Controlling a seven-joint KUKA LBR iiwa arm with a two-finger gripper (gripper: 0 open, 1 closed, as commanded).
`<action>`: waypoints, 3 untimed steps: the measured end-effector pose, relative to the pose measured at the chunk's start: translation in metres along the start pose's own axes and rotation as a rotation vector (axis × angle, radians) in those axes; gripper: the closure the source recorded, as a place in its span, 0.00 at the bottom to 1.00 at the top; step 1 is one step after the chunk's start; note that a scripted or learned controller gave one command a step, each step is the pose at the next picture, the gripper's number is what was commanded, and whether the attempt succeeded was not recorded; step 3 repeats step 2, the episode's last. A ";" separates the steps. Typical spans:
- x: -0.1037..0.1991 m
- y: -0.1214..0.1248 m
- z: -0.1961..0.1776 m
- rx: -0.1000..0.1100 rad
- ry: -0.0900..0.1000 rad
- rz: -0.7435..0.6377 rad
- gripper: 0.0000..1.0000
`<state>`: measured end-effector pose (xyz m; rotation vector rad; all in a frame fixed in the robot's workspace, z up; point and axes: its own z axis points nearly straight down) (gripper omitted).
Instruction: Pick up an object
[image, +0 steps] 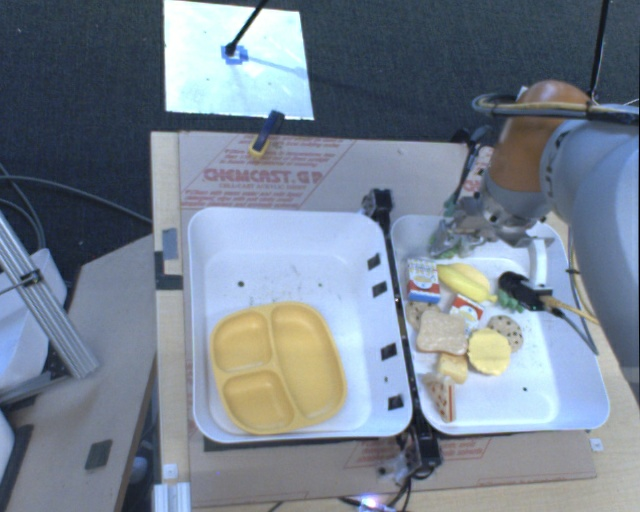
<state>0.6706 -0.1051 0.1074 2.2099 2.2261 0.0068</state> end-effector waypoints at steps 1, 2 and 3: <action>0.051 -0.032 -0.083 0.000 0.002 -0.002 1.00; 0.084 -0.065 -0.095 0.006 0.001 -0.001 1.00; 0.084 -0.065 -0.095 0.006 0.001 -0.001 1.00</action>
